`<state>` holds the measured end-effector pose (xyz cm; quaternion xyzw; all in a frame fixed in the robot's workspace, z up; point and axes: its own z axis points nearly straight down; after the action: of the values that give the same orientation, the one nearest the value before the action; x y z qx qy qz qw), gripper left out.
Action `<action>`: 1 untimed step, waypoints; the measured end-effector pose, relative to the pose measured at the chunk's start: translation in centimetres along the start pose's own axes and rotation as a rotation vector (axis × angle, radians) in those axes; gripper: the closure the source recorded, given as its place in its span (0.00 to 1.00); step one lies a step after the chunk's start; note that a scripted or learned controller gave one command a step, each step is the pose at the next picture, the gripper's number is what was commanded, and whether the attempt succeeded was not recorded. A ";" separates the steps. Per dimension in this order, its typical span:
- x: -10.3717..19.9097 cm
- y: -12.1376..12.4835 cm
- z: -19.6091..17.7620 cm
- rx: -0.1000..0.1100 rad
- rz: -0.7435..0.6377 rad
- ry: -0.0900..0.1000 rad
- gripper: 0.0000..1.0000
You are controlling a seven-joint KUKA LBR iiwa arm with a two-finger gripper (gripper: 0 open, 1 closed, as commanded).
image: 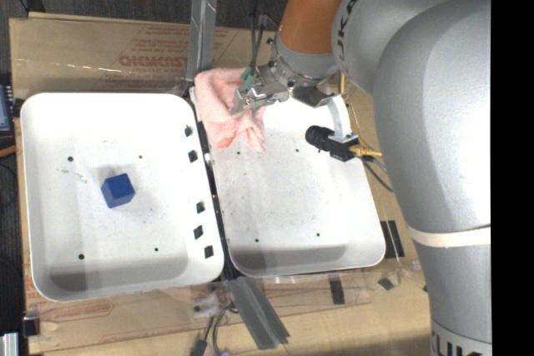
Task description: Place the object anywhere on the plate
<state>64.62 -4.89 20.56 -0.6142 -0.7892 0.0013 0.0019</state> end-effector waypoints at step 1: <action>0.2 0.0 -2.6 -0.002 -0.009 -0.001 1.00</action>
<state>64.64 -4.74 23.11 -0.6108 -0.7918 0.0007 0.0010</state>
